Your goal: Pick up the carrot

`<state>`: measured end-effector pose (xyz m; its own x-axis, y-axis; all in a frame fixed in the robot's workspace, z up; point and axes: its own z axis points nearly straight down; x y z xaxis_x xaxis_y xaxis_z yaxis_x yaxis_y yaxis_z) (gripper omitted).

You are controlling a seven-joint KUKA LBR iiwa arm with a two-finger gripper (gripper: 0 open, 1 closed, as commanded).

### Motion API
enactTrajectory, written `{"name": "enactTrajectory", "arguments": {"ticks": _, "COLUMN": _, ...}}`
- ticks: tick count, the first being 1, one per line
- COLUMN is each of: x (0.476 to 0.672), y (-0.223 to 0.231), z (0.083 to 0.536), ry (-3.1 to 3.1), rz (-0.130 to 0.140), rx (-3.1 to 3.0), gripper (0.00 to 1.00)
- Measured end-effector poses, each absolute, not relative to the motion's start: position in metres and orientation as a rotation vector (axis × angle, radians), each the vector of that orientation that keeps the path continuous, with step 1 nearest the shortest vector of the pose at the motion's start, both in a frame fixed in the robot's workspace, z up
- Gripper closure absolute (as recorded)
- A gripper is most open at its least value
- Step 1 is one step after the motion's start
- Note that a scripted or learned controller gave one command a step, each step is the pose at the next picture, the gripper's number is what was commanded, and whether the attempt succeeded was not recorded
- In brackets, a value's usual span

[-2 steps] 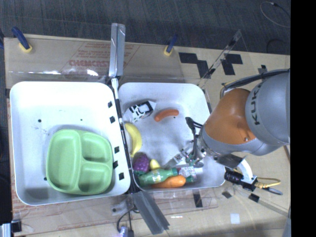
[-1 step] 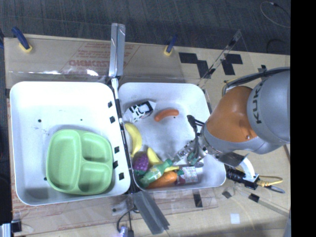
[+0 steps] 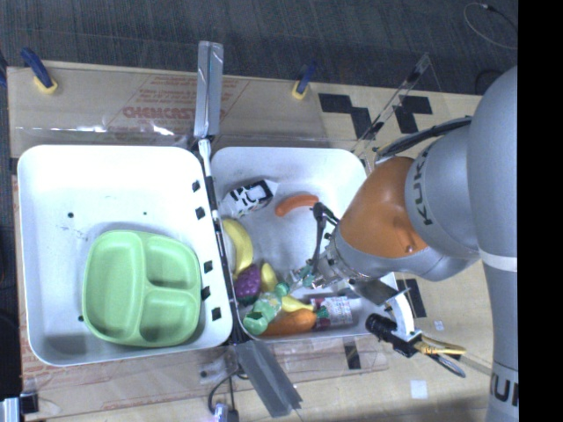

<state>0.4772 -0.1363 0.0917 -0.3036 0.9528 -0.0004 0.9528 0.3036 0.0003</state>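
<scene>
We judge the pick not yet made: the carrot [image 3: 291,322] lies at the near edge of the right bin [image 3: 347,167] among toy food, the gripper [image 3: 327,275] low beside it, its grasp impossible to tell.

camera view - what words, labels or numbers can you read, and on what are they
"KU": dark letters on the grey arm, running sideways; the rest is cut off.
Red print on the clear sheet above the bins: too blurred to read.
Label on the small bottle in the right bin: too small to read.
</scene>
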Motion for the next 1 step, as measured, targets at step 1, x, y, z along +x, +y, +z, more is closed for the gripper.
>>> {"name": "enactTrajectory", "arguments": {"ticks": 1, "x": 0.4774, "y": -0.1367, "z": 0.0919, "ry": 2.534, "rz": 0.0, "rx": 1.854, "gripper": 0.0}}
